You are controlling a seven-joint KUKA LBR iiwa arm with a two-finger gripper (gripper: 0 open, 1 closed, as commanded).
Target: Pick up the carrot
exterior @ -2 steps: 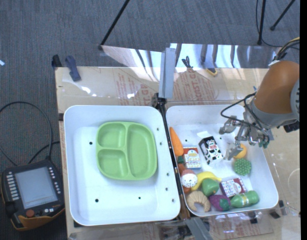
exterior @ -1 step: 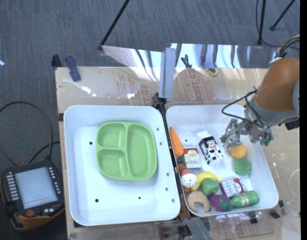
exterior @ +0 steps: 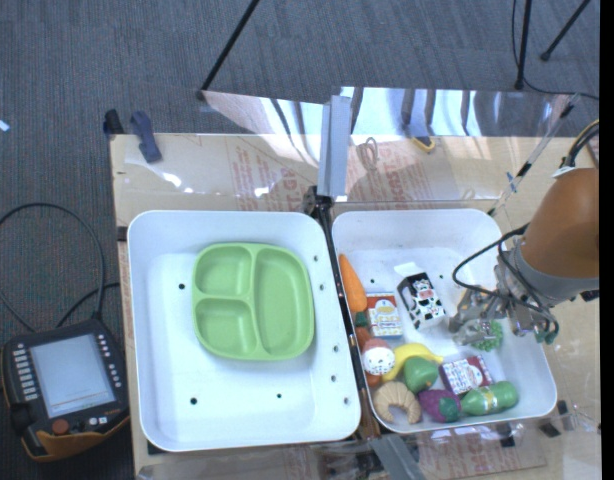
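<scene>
Carrot [exterior: 352,284] lengthwise along right bin's [exterior: 442,220] left wall, tip toward camera; pincer [exterior: 484,320] state unclear.

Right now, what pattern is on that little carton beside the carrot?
The carton has black and white cow patches, clearest in the overhead camera view.
</scene>
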